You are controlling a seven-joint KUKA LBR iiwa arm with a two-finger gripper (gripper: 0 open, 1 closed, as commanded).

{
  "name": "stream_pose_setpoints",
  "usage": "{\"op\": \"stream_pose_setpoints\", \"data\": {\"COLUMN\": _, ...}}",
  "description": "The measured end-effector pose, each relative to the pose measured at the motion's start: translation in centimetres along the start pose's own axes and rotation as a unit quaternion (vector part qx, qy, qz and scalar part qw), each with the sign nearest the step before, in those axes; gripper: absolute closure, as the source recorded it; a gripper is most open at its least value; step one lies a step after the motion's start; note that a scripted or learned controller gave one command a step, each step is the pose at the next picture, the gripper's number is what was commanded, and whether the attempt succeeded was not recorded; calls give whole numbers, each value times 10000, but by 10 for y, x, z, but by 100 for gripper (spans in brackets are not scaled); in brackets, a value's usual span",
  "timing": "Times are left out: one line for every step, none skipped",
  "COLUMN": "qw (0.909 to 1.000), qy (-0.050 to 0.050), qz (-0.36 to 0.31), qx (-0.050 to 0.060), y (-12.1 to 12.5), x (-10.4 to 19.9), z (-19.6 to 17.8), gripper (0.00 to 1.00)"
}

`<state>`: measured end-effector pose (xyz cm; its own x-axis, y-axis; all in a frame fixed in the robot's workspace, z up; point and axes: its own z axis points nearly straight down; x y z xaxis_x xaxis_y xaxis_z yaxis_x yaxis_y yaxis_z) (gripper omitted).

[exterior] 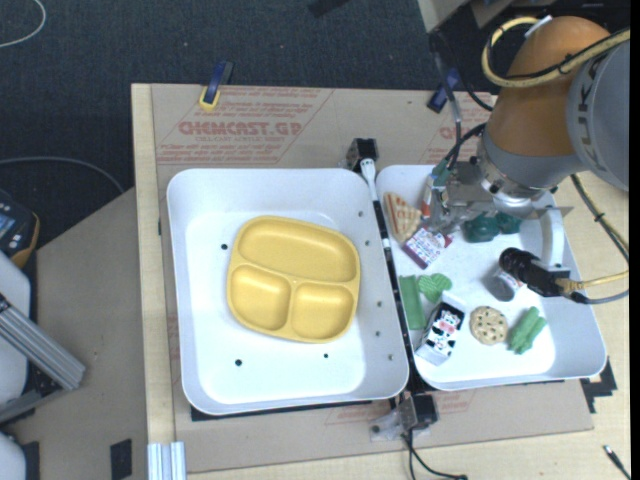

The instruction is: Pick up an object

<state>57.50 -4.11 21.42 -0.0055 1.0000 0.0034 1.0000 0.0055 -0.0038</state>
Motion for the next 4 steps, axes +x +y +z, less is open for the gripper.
{"op": "stream_pose_setpoints", "data": {"qw": 10000, "qy": -3, "qz": -1, "qx": -2, "y": -11, "x": 43, "z": -1, "gripper": 100}}
{"op": "stream_pose_setpoints", "data": {"qw": 10000, "qy": -10, "qz": 2, "qx": -29, "y": -18, "x": 76, "z": -17, "gripper": 100}}
{"op": "stream_pose_setpoints", "data": {"qw": 10000, "qy": -14, "qz": 36, "qx": 1, "y": -35, "x": 75, "z": -12, "gripper": 100}}
{"op": "stream_pose_setpoints", "data": {"qw": 10000, "qy": -16, "qz": 18, "qx": -31, "y": -20, "x": 85, "z": -16, "gripper": 100}}
